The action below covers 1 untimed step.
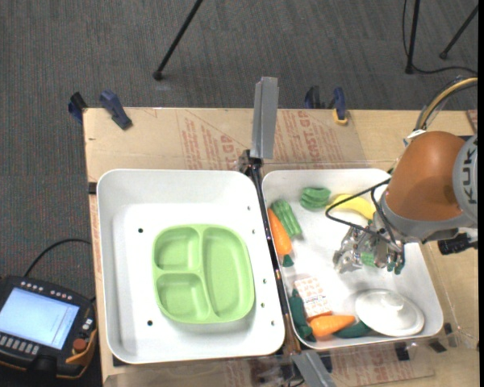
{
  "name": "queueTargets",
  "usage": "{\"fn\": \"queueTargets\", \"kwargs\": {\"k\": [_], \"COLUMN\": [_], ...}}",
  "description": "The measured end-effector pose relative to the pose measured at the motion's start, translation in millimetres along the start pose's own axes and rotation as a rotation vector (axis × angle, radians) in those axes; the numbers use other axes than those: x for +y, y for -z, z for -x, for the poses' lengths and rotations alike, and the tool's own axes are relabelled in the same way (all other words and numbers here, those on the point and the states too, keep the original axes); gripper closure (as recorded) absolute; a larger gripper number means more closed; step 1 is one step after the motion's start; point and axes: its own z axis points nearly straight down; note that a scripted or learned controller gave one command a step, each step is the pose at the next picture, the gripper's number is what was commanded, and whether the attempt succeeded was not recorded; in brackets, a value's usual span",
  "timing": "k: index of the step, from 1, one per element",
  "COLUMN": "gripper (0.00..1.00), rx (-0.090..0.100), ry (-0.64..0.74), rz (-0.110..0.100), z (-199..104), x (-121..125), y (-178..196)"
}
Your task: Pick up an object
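Note:
My gripper [369,254] hangs over the middle of the right bin [339,177], below the orange band of the arm. A yellow banana [351,207] lies just beyond it at the back. A green ridged piece [315,197] sits left of the banana. A green pod [287,217] and an orange carrot [279,234] lie along the bin's left wall. A white lid [388,310] rests at the front right, with a second carrot [332,324] and a small printed box [310,293] beside it. The fingers are too small and cluttered to read.
The left bin [113,216] holds a green divided plate [202,274]. A grey post [264,127] rises between the bins at the back. A teach pendant [36,321] lies on the floor at the lower left. Blue clamps [113,107] grip the bench's far edge.

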Motion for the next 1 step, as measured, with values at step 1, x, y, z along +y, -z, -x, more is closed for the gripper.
{"fn": "queueTargets", "kwargs": {"k": [1], "gripper": [0.00], "rx": [-0.002], "ry": [0.000], "rz": [0.000], "z": [0.5], "x": [0.0], "y": [0.8]}}
